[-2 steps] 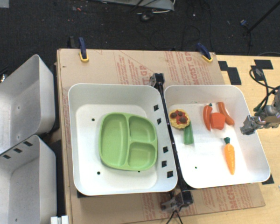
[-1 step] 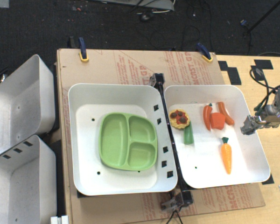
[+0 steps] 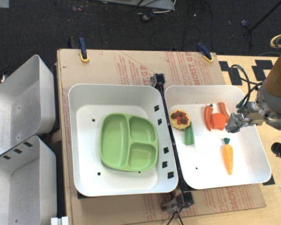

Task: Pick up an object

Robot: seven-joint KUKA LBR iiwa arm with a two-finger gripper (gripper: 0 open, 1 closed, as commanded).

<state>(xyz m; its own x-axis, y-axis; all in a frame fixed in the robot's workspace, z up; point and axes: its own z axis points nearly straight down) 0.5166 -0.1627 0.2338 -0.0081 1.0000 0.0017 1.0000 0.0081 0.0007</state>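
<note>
Here the end effector (image 3: 235, 124) hangs low over the right bin (image 3: 253, 172), just beside an orange-red toy (image 3: 216, 118); whether it grips anything, I cannot tell. A toy carrot (image 3: 228, 157) lies near, and the left bin (image 3: 84, 139) holds a green plate (image 3: 129, 142).

left bin (image 3: 79, 139): green divided plate (image 3: 129, 142) at centre | bench: brown board (image 3: 126, 69), blue-yellow clamps at 11 (image 3: 83, 50) and 1 o'clock (image 3: 205, 52) | 9 o'clock: spare white bins (image 3: 18, 102), possibly two
</note>
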